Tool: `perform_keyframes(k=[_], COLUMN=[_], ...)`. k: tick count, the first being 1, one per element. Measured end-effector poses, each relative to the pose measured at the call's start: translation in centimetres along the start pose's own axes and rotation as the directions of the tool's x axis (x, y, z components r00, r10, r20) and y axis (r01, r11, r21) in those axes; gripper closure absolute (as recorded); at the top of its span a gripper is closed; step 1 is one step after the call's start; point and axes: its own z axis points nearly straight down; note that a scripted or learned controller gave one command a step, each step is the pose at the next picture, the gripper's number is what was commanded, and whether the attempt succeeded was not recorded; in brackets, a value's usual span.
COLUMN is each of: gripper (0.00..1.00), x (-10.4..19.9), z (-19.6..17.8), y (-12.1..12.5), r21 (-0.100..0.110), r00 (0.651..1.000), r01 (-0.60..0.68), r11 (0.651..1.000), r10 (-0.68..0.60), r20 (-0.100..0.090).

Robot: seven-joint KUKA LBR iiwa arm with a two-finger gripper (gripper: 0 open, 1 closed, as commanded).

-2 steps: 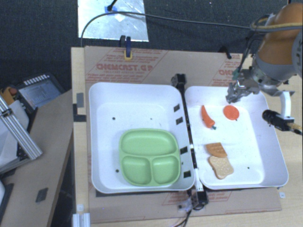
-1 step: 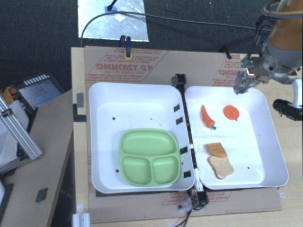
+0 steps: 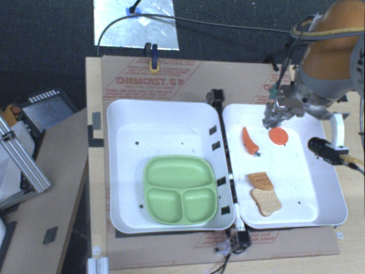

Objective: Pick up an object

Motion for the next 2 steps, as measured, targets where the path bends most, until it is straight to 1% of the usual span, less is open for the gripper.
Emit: perform_keyframes(k=[1, 2], gripper=[1.00, 1.00], x=[4.0, 9.1], z=[0.6, 2.9], y=[-2.1, -3.6], r21=[-0.001, 0.000], r00=[1.000, 1.000], r01=[-0.002, 0.001], r11=[1.000, 1.000], r10=[0.002, -0.001], r20=[0.001, 0.000])
